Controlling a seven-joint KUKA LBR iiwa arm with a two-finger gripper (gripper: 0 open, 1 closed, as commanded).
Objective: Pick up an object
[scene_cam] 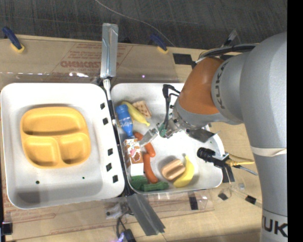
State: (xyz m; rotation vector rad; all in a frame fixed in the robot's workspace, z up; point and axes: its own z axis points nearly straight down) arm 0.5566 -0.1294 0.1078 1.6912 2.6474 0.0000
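Observation:
My gripper [152, 134] reaches down into the right bin [156, 92], its tip just above and right of an orange hot dog [149, 164]. Left of it stands a blue bottle [124, 120], with a yellow banana [135, 113] and a tan toast slice [142, 108] further back. A small printed box [134, 153] lies under the tip's left side. At the bin's front sit a hot dog in a bun [172, 169], a second banana [187, 172] and a green piece [152, 186]. Nothing is seen held.
The left bin [20, 185] holds a yellow divided tray [55, 135]. A metal divider bar [108, 49] rises between the bins at the back. Blue clamps [13, 39] grip the cardboard backing. My grey arm [252, 95] covers the right bin's right side.

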